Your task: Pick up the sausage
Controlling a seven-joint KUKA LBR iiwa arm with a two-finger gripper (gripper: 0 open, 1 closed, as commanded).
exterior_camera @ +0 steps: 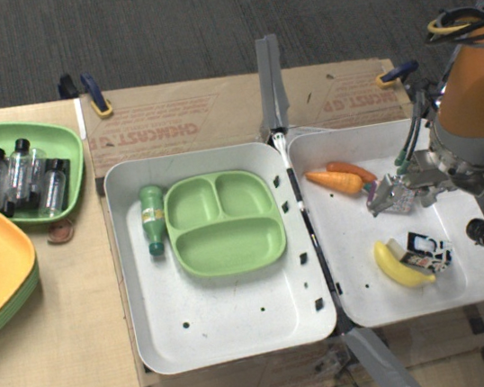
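My arm comes in over the right bin (475, 283) from the right. I judge I'm in the approach step, nothing lifted yet. My gripper (393, 198) sits low over the bin floor; whether it is open or closed I cannot tell. The sausage (350, 169), reddish, lies just beyond the carrot (334, 182), touching it, up and left of my gripper, near but apart. Next I'd need to shift toward it and straddle it without catching the carrot

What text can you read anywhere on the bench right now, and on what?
"CHEMCAST", red print seen upside down, on the cardboard sheet behind the left bin.
A like red print on the cardboard behind the right bin: cut off, unreadable.
Green bottle label: too small.
Black-and-white packet: too blurred.
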